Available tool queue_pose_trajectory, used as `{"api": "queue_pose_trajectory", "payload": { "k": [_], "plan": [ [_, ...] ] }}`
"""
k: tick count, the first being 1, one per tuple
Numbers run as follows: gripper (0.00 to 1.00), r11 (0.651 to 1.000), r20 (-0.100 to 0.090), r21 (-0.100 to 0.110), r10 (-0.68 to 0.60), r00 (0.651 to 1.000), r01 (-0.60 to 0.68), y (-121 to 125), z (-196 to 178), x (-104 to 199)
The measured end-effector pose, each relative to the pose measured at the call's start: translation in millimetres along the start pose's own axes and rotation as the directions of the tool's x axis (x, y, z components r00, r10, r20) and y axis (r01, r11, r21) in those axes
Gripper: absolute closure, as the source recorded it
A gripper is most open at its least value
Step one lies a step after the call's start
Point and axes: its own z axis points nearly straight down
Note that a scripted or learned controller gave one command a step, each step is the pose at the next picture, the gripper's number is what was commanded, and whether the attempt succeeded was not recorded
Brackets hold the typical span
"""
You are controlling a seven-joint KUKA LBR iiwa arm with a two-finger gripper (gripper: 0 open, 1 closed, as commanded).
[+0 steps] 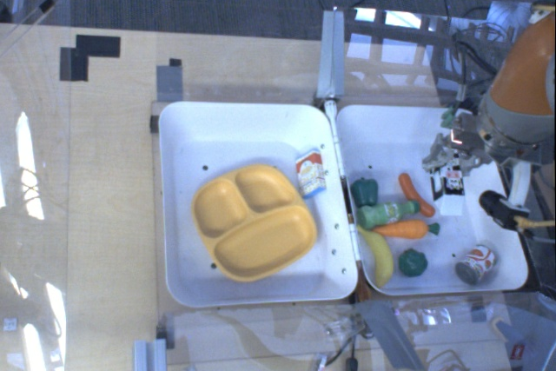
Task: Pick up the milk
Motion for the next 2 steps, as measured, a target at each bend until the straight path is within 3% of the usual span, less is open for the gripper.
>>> {"api": "queue_pose_trajectory", "payload": {
  "k": [1,2],
  "plan": [
    [1.0,1.0,0.0,0.001,0.018,1.0,-0.018,23.9,-4.2,6.9],
    [1.0,1.0,0.0,-0.003,0.01,1.0,-0.01,25.3,-15.1,8.7]
  ]
}}
